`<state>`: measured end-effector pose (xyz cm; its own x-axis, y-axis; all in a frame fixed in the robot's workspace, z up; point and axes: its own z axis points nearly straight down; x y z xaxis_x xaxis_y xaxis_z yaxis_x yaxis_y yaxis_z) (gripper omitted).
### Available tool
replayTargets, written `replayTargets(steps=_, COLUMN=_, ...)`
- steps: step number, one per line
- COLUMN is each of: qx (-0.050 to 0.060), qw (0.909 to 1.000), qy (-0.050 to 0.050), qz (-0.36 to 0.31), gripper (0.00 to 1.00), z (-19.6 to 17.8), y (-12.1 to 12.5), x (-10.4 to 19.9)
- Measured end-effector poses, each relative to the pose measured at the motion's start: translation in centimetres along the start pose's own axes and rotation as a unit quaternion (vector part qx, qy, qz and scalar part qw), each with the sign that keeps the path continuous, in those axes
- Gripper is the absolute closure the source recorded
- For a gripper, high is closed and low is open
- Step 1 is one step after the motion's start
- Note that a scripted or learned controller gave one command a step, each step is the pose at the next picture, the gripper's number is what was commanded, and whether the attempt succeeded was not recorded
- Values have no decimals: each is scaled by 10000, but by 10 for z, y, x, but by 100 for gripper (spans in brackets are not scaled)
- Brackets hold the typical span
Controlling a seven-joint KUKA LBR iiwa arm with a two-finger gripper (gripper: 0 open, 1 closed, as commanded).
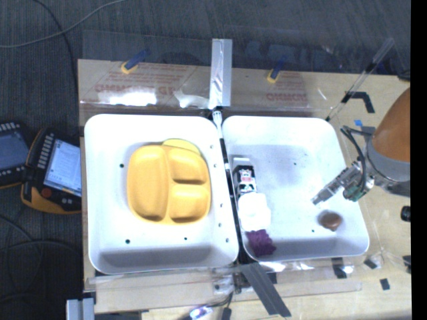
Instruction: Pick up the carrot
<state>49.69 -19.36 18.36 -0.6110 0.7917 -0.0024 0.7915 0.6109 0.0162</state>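
My gripper (323, 195) hangs over the right side of the right bin (293, 135), pointing down and to the left from the grey wrist. Nothing shows in it. A small brown rounded object (330, 220) lies on the bin floor just below and to the right of the gripper tip, apart from it. Along the bin's left wall lie a small black and white carton (245, 175), a white lump (254, 209) and a purple object (261, 242). I cannot tell which of these is the carrot.
The left bin (107, 232) holds a yellow divided plate (169, 181). A ridge (225, 179) separates the two bins. A handheld pendant (50, 172) lies off the bench at the left. The arm's orange band (399, 132) is at the right edge.
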Motion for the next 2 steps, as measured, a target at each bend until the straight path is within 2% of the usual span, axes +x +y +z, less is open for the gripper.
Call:
replayTargets(steps=1, qx=78, qw=9998, qy=7, qz=194, gripper=100, z=-19, y=74, x=11)
replayTargets(steps=2, qx=80, qw=9998, qy=9, qz=193, gripper=0, z=-19, y=73, x=11)
